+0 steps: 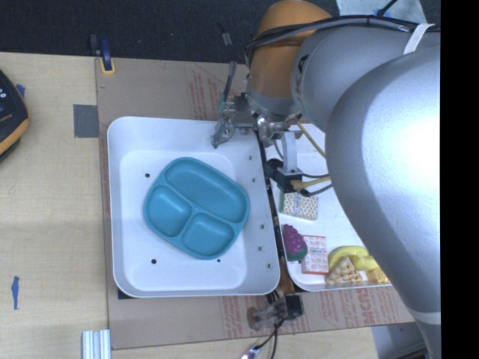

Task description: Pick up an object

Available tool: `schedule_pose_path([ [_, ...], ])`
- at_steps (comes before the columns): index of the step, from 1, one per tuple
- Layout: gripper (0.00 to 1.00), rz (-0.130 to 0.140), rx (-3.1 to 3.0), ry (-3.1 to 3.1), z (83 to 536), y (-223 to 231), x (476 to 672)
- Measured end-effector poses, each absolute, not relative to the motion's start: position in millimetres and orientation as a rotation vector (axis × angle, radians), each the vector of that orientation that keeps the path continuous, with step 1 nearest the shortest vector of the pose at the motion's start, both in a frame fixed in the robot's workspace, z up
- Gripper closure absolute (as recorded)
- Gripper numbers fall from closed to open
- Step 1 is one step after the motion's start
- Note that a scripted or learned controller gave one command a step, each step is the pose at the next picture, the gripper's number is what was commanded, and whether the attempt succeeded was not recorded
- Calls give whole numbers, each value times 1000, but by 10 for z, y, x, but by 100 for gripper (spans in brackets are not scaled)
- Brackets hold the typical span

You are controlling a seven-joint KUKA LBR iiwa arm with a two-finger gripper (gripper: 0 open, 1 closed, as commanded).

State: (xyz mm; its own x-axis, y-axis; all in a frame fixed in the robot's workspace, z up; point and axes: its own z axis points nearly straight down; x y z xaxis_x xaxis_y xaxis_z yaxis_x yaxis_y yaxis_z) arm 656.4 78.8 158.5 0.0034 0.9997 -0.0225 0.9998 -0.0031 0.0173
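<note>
Two shallow white bins sit side by side on a cardboard-covered bench, seen from above. The left bin (120,200) holds one item: a blue plastic plate (196,207) with three compartments, lying flat near the bin's middle. The right bin (318,281), just beside the left bin, is largely covered by the grey robot arm (382,148) with its orange band (281,47). Along the part of it nearest the left bin lie one small patterned card or packet (300,206), one purple toy bunch of grapes (293,241), one yellow toy banana (352,258) and one waffle-like toy (343,274), with a printed card (314,244) between the grapes and the banana. The gripper (222,134) hangs over the left bin's far rim, beyond the blue plate and apart from it; its fingers point down close together, and nothing is seen between them, though whether they are clenched cannot be told. A yellow and black device (10,118) sits on the bench well left of the left bin.
</note>
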Motion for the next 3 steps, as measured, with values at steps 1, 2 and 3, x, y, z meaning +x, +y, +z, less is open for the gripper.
schedule_pose_path([
  [1, 0, -8, 2215, 2231, 1276, 1302, 6011],
  [2, 0, -8, 2214, 2232, 1555, 1902, 5183],
  [3, 100, -14, 2212, 2235, 1653, 1890, 5185],
])
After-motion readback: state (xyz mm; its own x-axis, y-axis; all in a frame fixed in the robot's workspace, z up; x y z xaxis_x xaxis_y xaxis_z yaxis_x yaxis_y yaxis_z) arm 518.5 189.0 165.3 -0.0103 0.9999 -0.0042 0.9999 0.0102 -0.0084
